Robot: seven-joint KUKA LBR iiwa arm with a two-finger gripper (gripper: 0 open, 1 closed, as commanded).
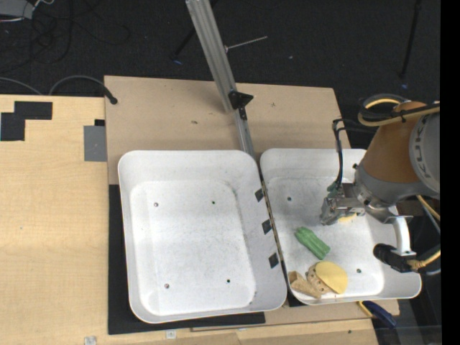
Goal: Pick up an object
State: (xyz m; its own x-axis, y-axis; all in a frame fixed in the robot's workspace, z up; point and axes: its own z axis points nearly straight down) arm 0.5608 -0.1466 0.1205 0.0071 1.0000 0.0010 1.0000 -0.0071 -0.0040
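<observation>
Grey arm with orange band (392, 157) reaches over the right shallow white bin (302, 167). Tool (336, 213) low over its floor; tool state: cannot tell. Round yellow disc (331, 276) near the front wall, beside tan chunks (305, 284). Green oblong block (313, 242) mid-bin.

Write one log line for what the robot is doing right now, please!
arm: over right bin | gripper: low, above a small yellow thing | hold: none seen | green piece, yellow disc: loose in bin
</observation>
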